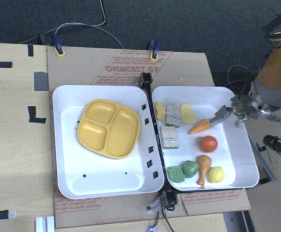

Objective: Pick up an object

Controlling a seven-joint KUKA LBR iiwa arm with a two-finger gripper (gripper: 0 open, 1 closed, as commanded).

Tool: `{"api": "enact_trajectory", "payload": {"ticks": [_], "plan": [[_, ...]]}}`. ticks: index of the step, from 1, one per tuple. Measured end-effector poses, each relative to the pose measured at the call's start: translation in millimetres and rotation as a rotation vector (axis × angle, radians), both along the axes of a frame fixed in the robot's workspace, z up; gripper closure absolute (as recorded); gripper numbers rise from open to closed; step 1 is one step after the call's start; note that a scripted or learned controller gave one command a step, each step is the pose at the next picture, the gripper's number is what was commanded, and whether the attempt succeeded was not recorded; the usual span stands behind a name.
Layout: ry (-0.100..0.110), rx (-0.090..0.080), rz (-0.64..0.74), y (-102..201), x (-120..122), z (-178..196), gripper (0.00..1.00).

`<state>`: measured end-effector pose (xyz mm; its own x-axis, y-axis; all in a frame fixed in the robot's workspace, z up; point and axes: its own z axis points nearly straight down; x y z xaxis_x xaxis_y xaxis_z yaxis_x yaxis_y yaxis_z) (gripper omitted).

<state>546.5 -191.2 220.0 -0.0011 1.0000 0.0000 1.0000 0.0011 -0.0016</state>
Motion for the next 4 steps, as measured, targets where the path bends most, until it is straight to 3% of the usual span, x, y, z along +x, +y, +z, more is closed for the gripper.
{"api": "enact_trajectory", "payload": {"ticks": [1,2,3,4], "plan": [[-0.020,-0.006,0.002,34,54,-117,0.00],[-0.005,-0.002,0.000,40,2,-134,0.00],[-0.001,0.000,0.000,38,78,-129,0.00],[0.000,0.000,0.002,39,78,-120,1.00]]}}
